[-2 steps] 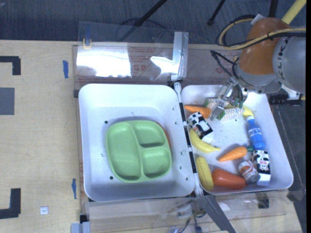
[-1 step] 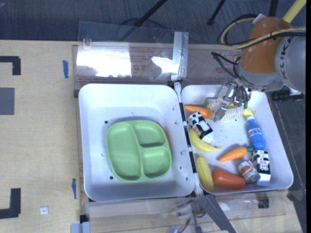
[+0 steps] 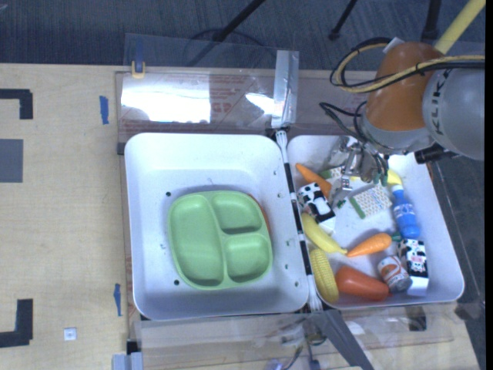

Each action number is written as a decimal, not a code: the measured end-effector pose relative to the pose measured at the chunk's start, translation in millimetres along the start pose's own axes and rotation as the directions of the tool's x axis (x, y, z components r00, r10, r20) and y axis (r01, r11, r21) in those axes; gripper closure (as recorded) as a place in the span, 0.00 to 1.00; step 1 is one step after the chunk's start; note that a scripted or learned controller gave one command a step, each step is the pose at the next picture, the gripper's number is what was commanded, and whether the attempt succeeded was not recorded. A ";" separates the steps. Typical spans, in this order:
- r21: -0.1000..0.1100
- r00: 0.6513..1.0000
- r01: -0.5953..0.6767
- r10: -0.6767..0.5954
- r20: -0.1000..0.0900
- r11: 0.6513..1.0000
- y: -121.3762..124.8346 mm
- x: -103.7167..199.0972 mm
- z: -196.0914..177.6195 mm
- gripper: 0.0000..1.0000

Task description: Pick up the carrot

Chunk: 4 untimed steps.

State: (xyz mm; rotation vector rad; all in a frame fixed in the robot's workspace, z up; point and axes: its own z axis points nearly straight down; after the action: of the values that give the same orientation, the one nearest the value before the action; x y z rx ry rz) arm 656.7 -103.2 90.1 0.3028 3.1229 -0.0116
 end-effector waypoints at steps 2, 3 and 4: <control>-0.008 0.888 0.459 -0.459 0.008 0.888 18.4 -8.9 -97.5 0.00; 0.001 0.734 0.679 -0.679 0.022 0.734 7.7 -2.4 -4.2 0.00; 0.008 0.736 0.676 -0.676 0.029 0.737 5.9 -5.4 -18.7 1.00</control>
State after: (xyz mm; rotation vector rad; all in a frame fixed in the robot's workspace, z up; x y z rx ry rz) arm 663.0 -98.3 108.8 -0.8441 2.9934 -0.0133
